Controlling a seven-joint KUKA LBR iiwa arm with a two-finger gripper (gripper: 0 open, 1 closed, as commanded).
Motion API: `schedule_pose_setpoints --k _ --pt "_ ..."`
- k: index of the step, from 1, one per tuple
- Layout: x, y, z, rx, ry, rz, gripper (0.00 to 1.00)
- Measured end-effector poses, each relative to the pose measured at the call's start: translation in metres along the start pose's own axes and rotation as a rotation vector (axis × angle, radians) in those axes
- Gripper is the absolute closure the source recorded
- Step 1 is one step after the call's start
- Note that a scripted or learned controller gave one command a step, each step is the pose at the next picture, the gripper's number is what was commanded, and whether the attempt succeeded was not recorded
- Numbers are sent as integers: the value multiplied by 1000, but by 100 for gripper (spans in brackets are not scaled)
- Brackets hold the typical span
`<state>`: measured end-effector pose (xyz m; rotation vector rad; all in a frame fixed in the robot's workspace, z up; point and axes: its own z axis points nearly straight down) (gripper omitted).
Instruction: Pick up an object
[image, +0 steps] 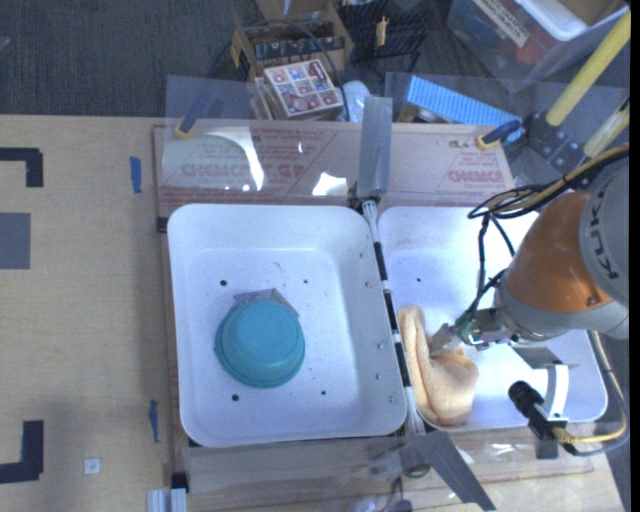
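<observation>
A teal bowl (261, 344) lies upside down in the left bin (200, 240), partly covering a small grey flat piece (262, 298). A tan, soft-looking curved object (432, 385) lies along the left wall of the right bin (430, 250), near its front corner. My gripper (457, 337) hangs below the orange band of the arm (558, 265), right at the upper right side of the tan object and seemingly touching it. The arm's body hides much of the gripper.
A grey divider (380, 270) runs between the two bins. Black cables (487, 250) loop beside the arm over the right bin. A black and white fitting (540, 400) sits at the right bin's front right. Boxes and clutter stand behind the bench.
</observation>
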<state>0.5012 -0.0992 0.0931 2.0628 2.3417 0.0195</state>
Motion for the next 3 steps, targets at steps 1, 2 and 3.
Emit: schedule_pose_setpoints --k 1,2,3 --pt "0 1 -10 -2 3 1 100" --pt "8 31 -91 18 8 -349 100" --pt "21 86 -166 20 9 -277 100"
